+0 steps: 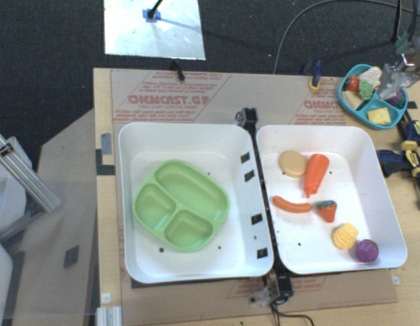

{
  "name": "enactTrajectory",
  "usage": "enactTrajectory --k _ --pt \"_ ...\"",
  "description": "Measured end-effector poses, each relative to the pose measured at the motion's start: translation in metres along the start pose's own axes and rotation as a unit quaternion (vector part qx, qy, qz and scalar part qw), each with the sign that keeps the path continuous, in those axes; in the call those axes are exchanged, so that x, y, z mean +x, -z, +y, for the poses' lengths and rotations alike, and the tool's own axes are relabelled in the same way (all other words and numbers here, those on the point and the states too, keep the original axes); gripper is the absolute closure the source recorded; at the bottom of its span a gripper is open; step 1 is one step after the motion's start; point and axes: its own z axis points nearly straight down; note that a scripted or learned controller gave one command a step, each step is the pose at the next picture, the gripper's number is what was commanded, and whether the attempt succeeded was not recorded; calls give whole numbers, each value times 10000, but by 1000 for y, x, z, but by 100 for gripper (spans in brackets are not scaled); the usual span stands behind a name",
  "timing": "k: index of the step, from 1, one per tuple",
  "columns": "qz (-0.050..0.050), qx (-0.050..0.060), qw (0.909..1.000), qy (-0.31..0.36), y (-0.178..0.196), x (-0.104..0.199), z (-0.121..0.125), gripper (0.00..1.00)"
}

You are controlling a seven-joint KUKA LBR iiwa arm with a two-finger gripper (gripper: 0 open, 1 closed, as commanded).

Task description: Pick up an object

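Camera view. Gripper (398,73) hanging at upper right of frame, over a blue tray (352,102) of small food items; jaws blurred there, cannot tell how far apart or whether holding anything.

Left bin (143,141) carrying a green divided plate (180,206).

Right bin (372,148), right of centre, holding: tan bun (292,163), carrot (316,173) touching it, sausage (292,205), small strawberry (326,210), corn (345,236), purple ball (366,250) sitting lower right.
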Motion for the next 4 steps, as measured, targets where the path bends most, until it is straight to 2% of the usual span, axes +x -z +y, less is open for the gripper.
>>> enactTrajectory --k 3,4 --pt "-35 -56 9999 81 34 0 2 100" --pt "23 64 10000 -28 -48 5 2 100"
